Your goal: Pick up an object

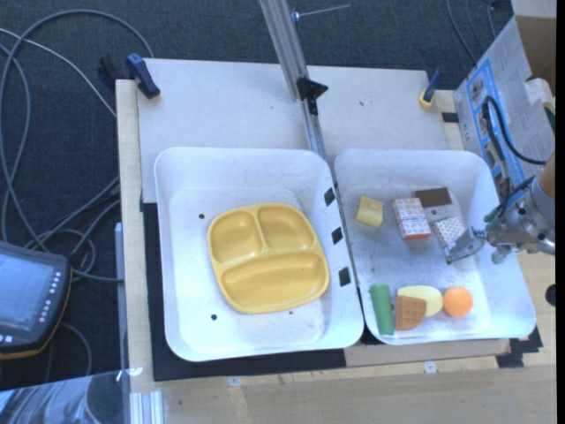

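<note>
Item: my gripper (465,246), jaw state indiscernible, at right bin's (422,160) right edge; nearest candidate, white patterned block (448,230), lies just upper left.

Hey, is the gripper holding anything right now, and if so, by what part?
Nothing is seen held. The gripper sits low over the right bin, beside the small patterned block, but no object shows between its fingers.
</note>
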Robot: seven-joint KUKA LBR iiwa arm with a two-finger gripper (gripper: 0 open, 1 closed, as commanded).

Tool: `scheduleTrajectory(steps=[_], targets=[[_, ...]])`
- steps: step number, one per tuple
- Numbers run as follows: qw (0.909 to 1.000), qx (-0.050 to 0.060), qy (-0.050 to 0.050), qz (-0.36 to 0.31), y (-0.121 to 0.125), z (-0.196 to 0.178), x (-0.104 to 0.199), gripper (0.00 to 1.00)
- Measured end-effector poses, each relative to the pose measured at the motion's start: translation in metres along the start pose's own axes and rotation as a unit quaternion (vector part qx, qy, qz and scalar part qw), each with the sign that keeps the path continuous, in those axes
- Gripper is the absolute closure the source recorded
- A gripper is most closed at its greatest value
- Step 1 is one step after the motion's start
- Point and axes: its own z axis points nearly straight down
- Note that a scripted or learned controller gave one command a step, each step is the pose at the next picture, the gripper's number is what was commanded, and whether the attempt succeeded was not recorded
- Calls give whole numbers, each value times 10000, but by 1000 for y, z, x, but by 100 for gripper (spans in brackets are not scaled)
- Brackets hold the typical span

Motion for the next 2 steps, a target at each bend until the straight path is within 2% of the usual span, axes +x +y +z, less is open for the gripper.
scheduleTrajectory(steps=[2], targets=[[10000, -3, 0, 5, -10, 91, -2, 0]])
